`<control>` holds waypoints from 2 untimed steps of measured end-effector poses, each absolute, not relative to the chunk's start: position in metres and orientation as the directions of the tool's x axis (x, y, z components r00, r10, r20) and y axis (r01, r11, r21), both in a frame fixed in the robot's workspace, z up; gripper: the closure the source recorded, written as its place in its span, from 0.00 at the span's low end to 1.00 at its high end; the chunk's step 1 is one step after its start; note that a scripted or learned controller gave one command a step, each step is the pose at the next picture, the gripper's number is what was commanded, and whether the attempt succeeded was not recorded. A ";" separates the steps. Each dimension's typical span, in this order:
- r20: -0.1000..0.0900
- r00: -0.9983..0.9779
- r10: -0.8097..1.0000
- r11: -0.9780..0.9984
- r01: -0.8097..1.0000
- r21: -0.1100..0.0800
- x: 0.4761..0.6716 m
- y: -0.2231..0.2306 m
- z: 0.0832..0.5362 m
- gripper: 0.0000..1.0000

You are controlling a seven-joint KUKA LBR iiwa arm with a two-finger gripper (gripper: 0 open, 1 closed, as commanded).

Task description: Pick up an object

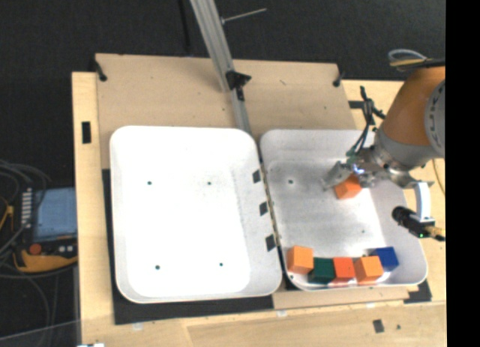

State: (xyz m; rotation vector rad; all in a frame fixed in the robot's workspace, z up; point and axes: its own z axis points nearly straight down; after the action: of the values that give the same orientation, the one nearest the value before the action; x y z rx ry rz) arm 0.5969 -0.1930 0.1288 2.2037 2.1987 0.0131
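**Arm over the right bin, orange block at its fingers**

Bench (187,87) of pale wood carries two shallow white bins side by side, seen from above at a slant. No brand, label or writing can be read anywhere in the view.

The grey arm (420,117), with its orange band, reaches in from the right and ends over the upper middle of the right bin (315,218). The gripper (351,177) points down and to the left. An orange block (346,188) sits directly at the tips of the fingers, touching them or just below them; whether the fingers are spread, pressed together or pinching the block cannot be told, since the wrist hides their gap. The block appears roughly cubic, with no clear long axis, and is turned slightly askew to the bin's walls. Whether it rests on the bin floor or is lifted off it cannot be told.

Along the near wall of the right bin lies a row of blocks, close together: an orange block at the left end (301,258), a green block (322,269), two further orange blocks (356,268) and a blue block (386,257) at the right end.

The left bin (187,210) stands just beside the right one. A metal pole (214,34) rises from behind the bins. A blue device with cables (52,218) lies off the bench on the left.
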 end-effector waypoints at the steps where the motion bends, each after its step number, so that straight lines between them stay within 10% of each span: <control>1: -0.011 0.003 1.000 -0.003 1.000 0.030 0.598 -0.192 0.138 1.00; 2: -0.001 -0.003 1.000 0.003 1.000 0.007 0.607 -0.191 0.185 1.00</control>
State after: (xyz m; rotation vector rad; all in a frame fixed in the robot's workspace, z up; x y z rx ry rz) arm 0.6071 -0.1911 0.1852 2.2137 2.2212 0.0056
